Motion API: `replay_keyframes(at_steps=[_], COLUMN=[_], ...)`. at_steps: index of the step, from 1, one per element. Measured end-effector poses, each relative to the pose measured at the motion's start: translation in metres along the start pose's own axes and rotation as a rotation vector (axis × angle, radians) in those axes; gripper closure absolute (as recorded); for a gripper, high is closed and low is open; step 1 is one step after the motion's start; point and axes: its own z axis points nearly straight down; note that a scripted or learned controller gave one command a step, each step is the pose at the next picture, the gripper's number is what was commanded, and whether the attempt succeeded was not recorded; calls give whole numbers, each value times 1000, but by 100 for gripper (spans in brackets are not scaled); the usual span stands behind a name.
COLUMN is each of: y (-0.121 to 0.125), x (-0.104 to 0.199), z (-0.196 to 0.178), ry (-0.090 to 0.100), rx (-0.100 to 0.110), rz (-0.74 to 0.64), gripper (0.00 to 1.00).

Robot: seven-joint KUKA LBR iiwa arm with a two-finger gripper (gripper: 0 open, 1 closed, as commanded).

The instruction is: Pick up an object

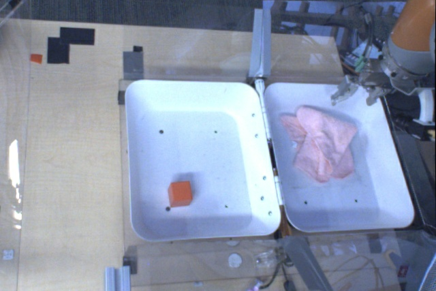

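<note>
A crumpled pink cloth (322, 142) lies in the middle of the right bin (381, 208). A small orange cube (180, 193) rests near the front left of the left bin (204, 105). My gripper (355, 95) hangs above the far right corner of the right bin, up and to the right of the cloth and apart from it. Its two fingers are spread open with nothing between them. The orange band of the arm (415, 17) shows at the right edge.
A metal divider (259, 44) runs between the bins at the back. Black markers (68, 43) and a small orange square (36, 58) lie on the wooden bench at the far left. Cables and brackets crowd the back right.
</note>
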Motion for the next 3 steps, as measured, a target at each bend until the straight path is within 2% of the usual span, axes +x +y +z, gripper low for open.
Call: replay_keyframes(at_steps=[1, 2, 3], y=[1, -40, -96], x=[-20, -25, -25], z=[98, 96, 96], ry=[-4, -6, -8], rx=[-13, -17, -19], rz=[-131, -326, -403], gripper=[0, 0, 0])
